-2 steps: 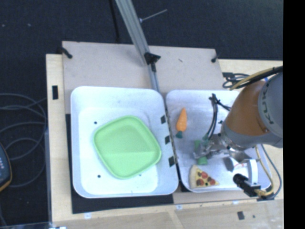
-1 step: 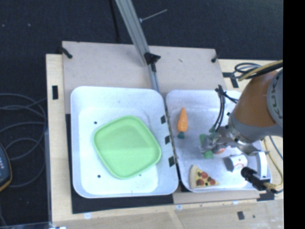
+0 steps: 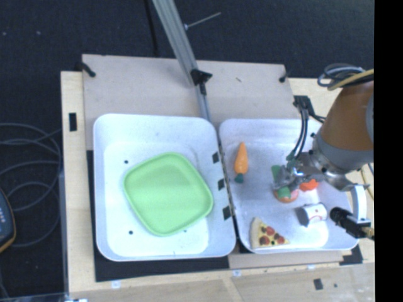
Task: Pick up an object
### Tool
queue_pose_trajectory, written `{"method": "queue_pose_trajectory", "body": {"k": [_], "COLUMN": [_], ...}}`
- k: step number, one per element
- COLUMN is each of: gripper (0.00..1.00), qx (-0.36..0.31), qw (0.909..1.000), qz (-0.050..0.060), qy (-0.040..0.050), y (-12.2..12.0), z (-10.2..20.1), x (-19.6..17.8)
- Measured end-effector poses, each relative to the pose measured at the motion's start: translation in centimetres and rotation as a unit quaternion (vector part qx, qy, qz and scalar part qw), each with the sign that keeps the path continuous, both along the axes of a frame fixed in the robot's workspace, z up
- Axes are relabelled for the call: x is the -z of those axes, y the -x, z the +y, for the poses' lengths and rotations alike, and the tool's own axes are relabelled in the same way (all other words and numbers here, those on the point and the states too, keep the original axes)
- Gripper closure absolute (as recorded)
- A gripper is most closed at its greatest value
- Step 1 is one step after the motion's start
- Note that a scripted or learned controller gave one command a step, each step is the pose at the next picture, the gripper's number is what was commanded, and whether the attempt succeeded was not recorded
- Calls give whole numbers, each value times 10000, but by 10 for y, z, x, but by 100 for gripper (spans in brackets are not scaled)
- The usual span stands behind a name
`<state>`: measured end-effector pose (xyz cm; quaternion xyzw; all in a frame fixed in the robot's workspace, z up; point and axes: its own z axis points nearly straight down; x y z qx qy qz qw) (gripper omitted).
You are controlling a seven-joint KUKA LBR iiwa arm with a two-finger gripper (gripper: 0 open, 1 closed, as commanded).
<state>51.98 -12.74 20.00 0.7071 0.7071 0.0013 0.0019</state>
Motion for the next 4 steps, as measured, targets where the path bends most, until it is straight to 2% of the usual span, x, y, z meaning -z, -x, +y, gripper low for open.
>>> {"method": "queue_pose_trajectory", "body": {"k": [1,3,4], "gripper": [100,100,100], "qx": [1,-27,-18], "qw": [10000,10000,10000], "qz": [-1,22,23], "qy": [0,-10,-8], "y": [0,-19,-25], "z": [-3,116,158], "x": [-42,-49,-47]}}
